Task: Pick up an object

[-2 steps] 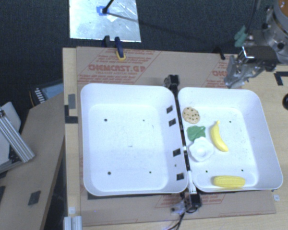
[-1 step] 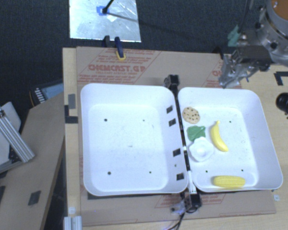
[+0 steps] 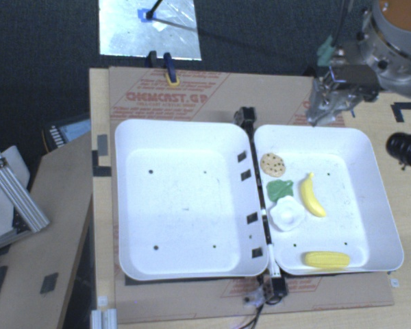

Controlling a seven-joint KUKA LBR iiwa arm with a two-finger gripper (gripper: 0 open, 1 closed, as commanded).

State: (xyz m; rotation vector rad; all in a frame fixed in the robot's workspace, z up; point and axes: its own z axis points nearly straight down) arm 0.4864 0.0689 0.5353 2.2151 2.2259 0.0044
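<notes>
At the upper right of the frame the gripper [image 3: 327, 108] hung over the far rim of the right bin [image 3: 370, 184]; whether it was clenched or released could not be told. Nothing showed in its grasp. Toward the bin's left side lay a cookie [image 3: 272, 164], a green piece [image 3: 280, 189], a fried egg [image 3: 288, 215] and a banana [image 3: 312, 196], close together. A corn cob [image 3: 327, 259] lay near the front wall. The left bin [image 3: 185, 197] sat alongside.

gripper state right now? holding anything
gripper: cannot be told; it hovers over the back rim of the right bin, with nothing seen in it.
</notes>
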